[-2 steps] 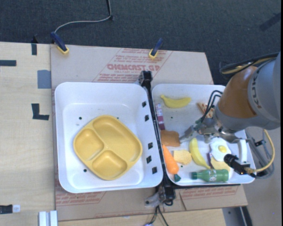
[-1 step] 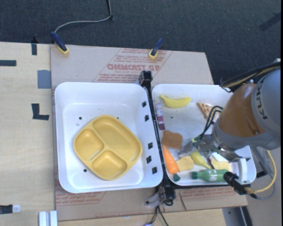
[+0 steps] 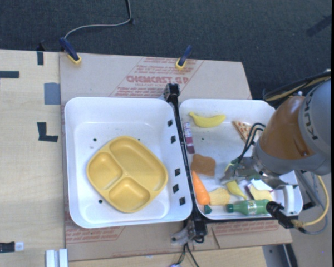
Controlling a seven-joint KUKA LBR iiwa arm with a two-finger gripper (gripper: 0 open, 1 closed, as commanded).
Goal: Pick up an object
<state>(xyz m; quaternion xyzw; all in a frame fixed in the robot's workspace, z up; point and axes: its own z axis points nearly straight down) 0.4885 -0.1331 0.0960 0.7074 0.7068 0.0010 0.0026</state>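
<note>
My gripper (image 3: 231, 174) hangs low over the right bin (image 3: 222, 143), at its right-middle, below the orange wrist band. Toy food lies around it. A brown toast piece (image 3: 203, 164) sits just to its left. A small yellow piece (image 3: 235, 188) lies right under it, and a yellow wedge (image 3: 219, 196) rests below and to the left. An orange carrot (image 3: 200, 189) runs along the bin's left wall. A green bottle (image 3: 247, 207) lies on its side at the front edge. Nothing shows held in the gripper.
A yellow banana (image 3: 207, 119) and a pizza slice (image 3: 244, 129) lie at the back of the right bin. A dark red stick (image 3: 187, 138) lies by the divider. A pale block (image 3: 260, 193) sits at the front right. The left bin (image 3: 83, 121) holds a yellow divided plate (image 3: 127, 173).
</note>
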